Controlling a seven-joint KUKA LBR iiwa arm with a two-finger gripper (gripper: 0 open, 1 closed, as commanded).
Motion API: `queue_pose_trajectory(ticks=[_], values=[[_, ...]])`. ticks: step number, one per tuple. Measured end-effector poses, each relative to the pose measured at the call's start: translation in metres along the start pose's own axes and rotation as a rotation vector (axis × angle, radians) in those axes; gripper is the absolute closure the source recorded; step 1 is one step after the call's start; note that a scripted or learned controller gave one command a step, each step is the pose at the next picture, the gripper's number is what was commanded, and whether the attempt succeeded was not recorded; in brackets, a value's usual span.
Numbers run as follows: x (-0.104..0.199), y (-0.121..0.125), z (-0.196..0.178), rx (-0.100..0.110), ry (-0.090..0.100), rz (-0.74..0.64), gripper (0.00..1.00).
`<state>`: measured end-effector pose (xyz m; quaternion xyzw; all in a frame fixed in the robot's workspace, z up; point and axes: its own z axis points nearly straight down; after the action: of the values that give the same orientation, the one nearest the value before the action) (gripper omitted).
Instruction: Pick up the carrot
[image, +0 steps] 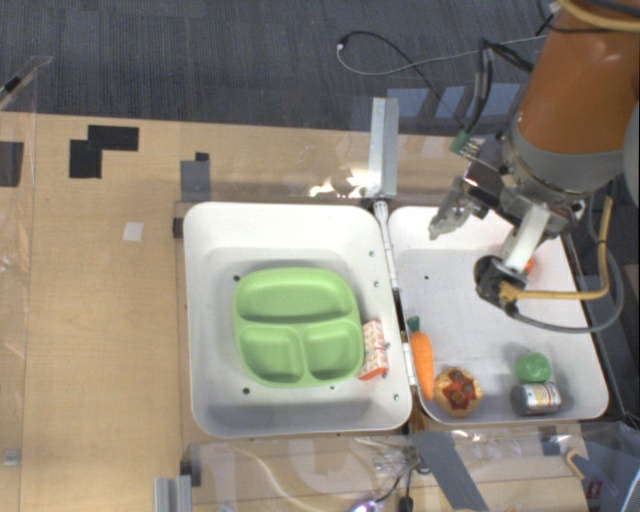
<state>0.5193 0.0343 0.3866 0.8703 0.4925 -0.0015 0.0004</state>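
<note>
Hanging over the upper part of the right-hand shallow white plastic bin (590, 395), my jaws (447, 222) sit at the end of my grey arm with its orange band (580, 75). Whether they are spread or pressed together I cannot tell from this slant; nothing is seen between them.

The small orange carrot with a green top (422, 360) lies in the same bin, lengthwise against its left wall, near the lower left corner and well apart from my jaws. Just beside its lower end rests a round red-and-yellow mottled fruit-like item (457, 390). Toward the lower right corner lie a small green rounded object (533, 366) and, just below it, a short metal can on its side (537, 399).

The left-hand shallow white plastic bin (205, 400) holds a light green sectioned plastic plate (297, 322). A small red-and-white packet (374, 349) lies at the plate's right edge, close to the wall between the bins. Both bins rest on the pale wooden table (90, 330).
</note>
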Motion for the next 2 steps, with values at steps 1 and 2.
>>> queue_pose_trajectory(ticks=[1,2], values=[[0.014,-0.043,0.185,0.004,-0.001,-0.03,0.0],[0.034,0.054,0.14,0.002,0.0,0.506,0.0]])
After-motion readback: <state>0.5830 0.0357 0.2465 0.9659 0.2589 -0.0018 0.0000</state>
